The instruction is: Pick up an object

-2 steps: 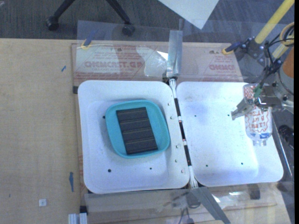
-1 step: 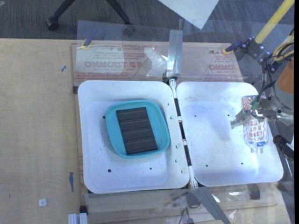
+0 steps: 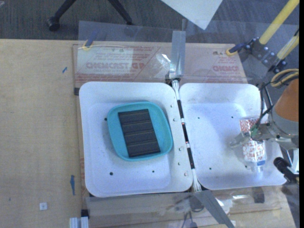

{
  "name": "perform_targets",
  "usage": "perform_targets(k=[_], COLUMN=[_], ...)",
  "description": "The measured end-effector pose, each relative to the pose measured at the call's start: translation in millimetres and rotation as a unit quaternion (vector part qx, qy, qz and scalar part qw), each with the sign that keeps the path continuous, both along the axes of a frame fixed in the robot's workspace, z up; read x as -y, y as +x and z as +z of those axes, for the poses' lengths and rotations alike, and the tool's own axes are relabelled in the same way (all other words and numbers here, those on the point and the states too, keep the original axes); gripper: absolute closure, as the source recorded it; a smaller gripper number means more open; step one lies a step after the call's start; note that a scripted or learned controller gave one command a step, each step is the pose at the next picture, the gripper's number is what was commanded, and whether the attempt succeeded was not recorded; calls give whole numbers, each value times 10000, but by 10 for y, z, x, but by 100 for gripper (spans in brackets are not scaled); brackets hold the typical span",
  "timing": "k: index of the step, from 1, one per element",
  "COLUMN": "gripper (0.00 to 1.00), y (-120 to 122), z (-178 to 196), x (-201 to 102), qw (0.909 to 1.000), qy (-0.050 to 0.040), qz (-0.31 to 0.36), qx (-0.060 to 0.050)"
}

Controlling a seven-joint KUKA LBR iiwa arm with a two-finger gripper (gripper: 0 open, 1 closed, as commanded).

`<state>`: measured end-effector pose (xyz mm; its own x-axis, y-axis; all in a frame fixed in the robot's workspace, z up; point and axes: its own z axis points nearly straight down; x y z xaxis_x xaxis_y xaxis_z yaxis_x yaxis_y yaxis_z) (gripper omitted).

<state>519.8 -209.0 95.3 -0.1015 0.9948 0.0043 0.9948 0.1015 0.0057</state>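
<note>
Small clear bottle with a red-and-white label and blue cap lies in right bin, near its right wall, just under the gripper. Cannot tell the claw's state. Judged light, thin-walled, slippery, apt to roll; grip across labelled mid-body. Teal tray in left bin.

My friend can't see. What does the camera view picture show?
A robot arm's gripper reaches from the right over a small bottle with a red-and-white label in the right bin. The left bin holds a teal tray with a dark ridged block on it.
</note>
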Motion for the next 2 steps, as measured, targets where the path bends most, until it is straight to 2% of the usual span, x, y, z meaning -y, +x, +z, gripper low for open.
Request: perform_targets(k=[1, 2], gripper=[100, 100], y=[-1, 737], z=[88, 678], x=[5, -476], qw=[10000, 9994], qy=[-4, -26], qz=[-11, -358], qx=[4, -23])
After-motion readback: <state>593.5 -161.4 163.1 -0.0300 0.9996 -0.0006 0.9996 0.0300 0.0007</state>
